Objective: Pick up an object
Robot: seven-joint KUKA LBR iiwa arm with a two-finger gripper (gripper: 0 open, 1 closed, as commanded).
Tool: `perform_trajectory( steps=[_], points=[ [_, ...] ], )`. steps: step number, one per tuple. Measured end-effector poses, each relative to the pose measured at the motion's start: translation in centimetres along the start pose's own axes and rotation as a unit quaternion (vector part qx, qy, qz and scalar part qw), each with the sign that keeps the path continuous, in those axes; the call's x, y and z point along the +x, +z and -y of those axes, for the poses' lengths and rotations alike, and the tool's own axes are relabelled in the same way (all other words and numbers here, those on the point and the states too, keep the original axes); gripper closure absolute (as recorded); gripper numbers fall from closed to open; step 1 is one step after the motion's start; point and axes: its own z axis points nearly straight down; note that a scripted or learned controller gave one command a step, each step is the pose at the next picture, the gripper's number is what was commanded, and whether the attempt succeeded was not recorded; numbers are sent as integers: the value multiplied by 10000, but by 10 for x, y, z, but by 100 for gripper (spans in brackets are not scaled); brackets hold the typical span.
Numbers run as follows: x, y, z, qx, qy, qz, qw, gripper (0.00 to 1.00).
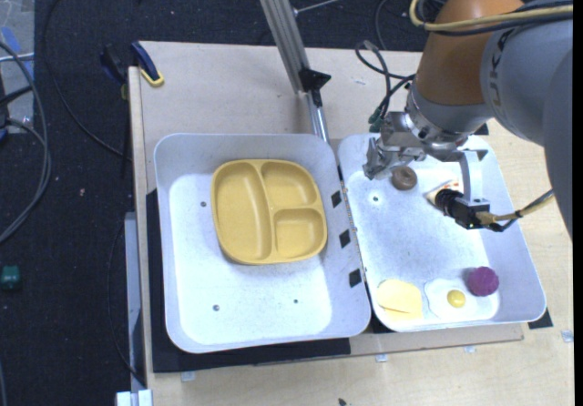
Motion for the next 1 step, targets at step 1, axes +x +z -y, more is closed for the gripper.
perform_trajectory(
  steps=[1],
  points=[
    [61,-9,3,-4,-5,-3,10000,100]
  ],
)
